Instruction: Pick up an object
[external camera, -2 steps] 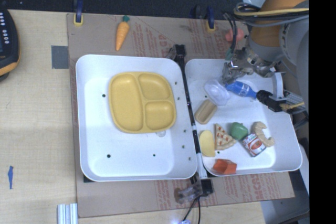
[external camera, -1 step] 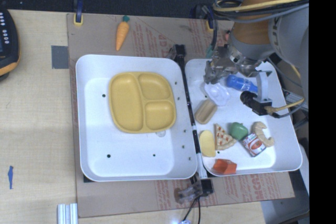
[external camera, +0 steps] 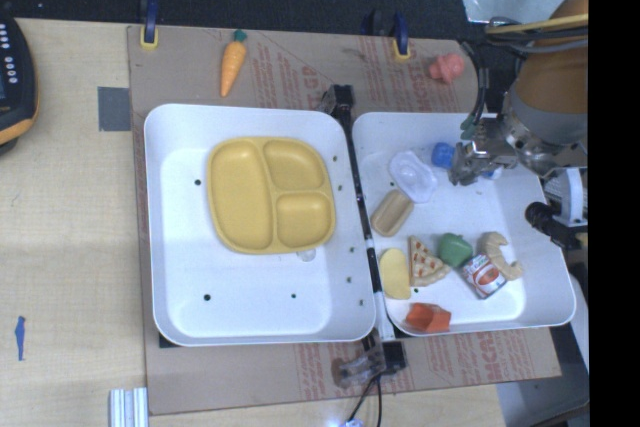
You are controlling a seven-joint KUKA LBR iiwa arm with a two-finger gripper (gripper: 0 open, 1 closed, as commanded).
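While the gripper (external camera: pixel 470 165) hangs over the right bin (external camera: pixel 540 315), its grip impossible to read, it should drop straight onto the blue cap (external camera: pixel 442 154) just beside it.

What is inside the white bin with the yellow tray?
The left bin holds the yellow tray, whose three compartments look bare. A small clear thing lies at the tray's near edge. The bin floor under the tray is covered.
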